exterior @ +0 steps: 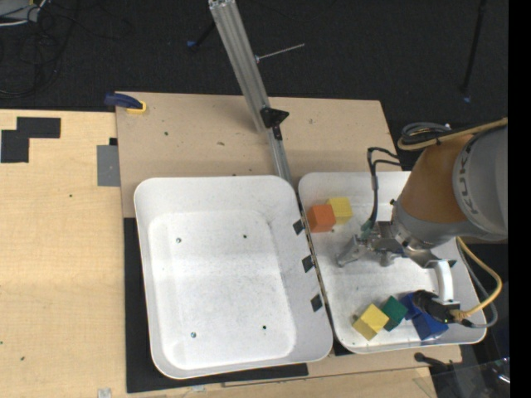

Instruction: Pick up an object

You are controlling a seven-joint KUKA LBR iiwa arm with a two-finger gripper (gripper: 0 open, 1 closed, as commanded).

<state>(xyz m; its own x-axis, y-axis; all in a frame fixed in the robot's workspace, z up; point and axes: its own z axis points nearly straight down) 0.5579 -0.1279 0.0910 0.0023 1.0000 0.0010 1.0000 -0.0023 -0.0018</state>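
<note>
Blocks, small, five counted, all in the right bin (332, 301), which serves as landmark. Orange block (322, 217) and yellow block (340, 208) sit touching, near the bin's far left corner. A second yellow block (371, 320), a green block (393, 313) and a blue block (429, 326) cluster along its near edge, the yellow and green touching, the blue just beside the green.

Gripper (362, 251), one, hangs over the middle of the right bin, between the two groups and apart from both. Jaws: state cannot be told; nothing is seen held between them.

Handling, as judged: the blocks look rigid, light and flat-faced, probably foam or wood, not fragile. Opposite flat sides should give a firm hold. The orange block lies nearest the gripper, but its neighbour leaves one side crowded; taking it across the free pair of faces seems best.

Bins, two: the right bin, and a left bin (166, 193) adjoining it. Both rest on one counter (332, 127).
</note>
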